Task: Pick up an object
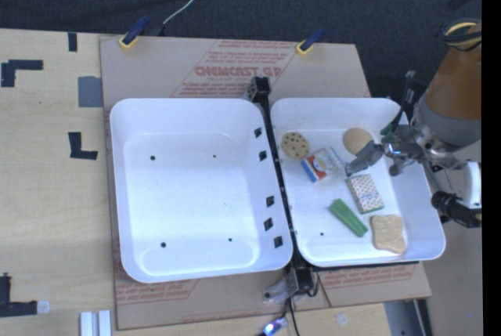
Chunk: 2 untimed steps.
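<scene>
The right bin (pixel 322 105) holds several small objects: a round speckled cookie (pixel 294 144), a red, white and blue packet (pixel 319 165), a tan round piece (pixel 356 139), a small patterned box (pixel 365 193), a green block (pixel 347 217) and a tan bread-like piece (pixel 388 233). My gripper (pixel 380 161) hangs over the right side of this bin, just right of the tan round piece and above the patterned box. Its fingers are spread apart, open, with nothing between them.
The left bin (pixel 188 170) lies beside the right one, with a black clip-lined divider (pixel 270 170) where they meet. Both bins rest on a cardboard sheet (pixel 235 68). The arm's grey and orange body (pixel 458 95) stands over the right bin's right edge.
</scene>
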Motion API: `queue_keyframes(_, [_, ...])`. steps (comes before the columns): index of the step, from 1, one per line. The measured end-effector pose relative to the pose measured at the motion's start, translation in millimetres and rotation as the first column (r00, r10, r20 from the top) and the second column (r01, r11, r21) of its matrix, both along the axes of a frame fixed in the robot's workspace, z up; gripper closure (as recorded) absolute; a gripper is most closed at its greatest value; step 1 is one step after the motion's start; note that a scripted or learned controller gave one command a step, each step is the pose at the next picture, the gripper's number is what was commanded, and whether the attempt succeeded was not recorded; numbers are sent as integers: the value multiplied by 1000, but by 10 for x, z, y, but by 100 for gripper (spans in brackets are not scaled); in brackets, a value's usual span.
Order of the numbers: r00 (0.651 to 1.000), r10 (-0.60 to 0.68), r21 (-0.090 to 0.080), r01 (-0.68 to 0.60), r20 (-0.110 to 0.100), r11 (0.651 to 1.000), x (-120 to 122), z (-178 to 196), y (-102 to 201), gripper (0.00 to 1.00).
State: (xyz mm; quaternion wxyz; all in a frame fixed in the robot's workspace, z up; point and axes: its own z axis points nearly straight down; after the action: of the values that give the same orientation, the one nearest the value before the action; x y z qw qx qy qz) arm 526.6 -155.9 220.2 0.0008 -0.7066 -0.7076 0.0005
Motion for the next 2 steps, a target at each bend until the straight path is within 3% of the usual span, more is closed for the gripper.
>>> queue_keyframes(1, [1000,-1,-3,1,2,1000,562,-407,-404,0])
queue_keyframes(2, [1000,1,-9,-1,10,1000,213,-1365,86,0])
